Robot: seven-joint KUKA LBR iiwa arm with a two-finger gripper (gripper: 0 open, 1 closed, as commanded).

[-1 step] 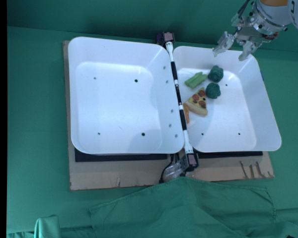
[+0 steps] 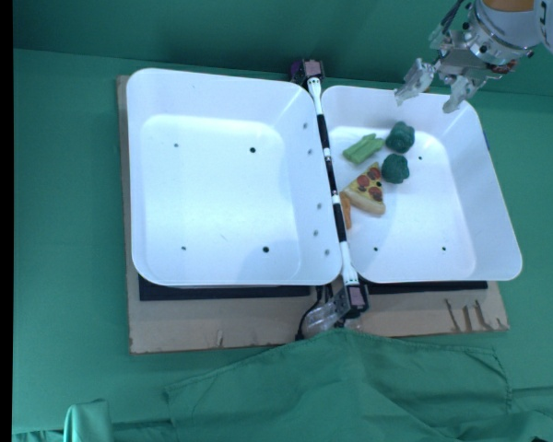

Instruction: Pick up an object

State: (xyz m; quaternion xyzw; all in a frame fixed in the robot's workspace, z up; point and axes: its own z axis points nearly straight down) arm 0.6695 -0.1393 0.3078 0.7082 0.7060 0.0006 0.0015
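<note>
No readable writing is seen. In the right bin (image 2: 498, 247), near its left wall, an orange carrot (image 2: 347, 212), pizza slice (image 2: 367, 191), green bean pods (image 2: 362, 147) and two dark green broccoli pieces (image 2: 399, 152) are clustered. The gripper (image 2: 437, 88) is spread wide, holding nothing, above the bin's far edge.

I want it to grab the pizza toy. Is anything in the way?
Nothing covers the pizza slice. The open end effector hovers above the right bin's far rim. Two dark green lumps and a green stalk lie between it and the slice.
</note>
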